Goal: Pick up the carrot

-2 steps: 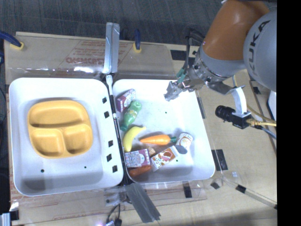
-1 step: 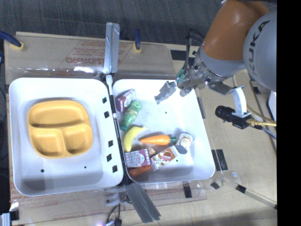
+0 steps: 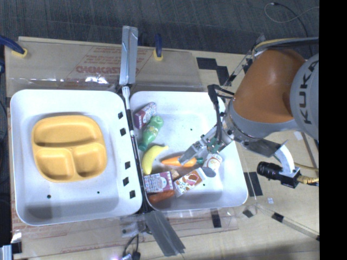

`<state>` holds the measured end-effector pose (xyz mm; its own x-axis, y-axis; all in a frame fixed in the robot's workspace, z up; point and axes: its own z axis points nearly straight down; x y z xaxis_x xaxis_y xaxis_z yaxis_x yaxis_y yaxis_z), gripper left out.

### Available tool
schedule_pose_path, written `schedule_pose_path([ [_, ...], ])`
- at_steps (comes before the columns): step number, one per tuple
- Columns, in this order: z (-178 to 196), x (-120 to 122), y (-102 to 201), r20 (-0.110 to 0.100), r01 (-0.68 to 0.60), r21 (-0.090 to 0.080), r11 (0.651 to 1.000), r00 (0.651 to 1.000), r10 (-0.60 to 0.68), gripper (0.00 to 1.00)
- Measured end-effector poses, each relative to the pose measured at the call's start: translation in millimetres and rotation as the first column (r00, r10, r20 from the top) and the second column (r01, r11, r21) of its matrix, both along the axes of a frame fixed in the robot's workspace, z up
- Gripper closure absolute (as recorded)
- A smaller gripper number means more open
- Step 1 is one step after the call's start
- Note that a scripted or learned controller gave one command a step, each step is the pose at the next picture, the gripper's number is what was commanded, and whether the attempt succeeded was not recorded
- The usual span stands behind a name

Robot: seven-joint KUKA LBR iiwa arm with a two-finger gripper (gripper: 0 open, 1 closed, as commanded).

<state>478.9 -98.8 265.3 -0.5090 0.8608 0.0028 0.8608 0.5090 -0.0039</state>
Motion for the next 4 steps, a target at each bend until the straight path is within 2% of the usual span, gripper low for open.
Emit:
schedule_pose_path([
  [1, -100.3, 61.3, -13.3, 0.000, 0.018, 0.000, 1.000, 1.000, -0.018, 0.00],
  [2, -174.0, 39.5, -96.9, 0.003, 0.004, 0.000, 1.000, 1.000, -0.004, 0.00],
  [3, -164.2, 40.1, -95.8, 0.003, -0.001, 0.000, 1.000, 1.000, 0.001, 1.00],
  [4, -66.8, 70.5, -8.6, 0.003, 0.071, -0.001, 0.997, 0.997, -0.071, 1.00],
])
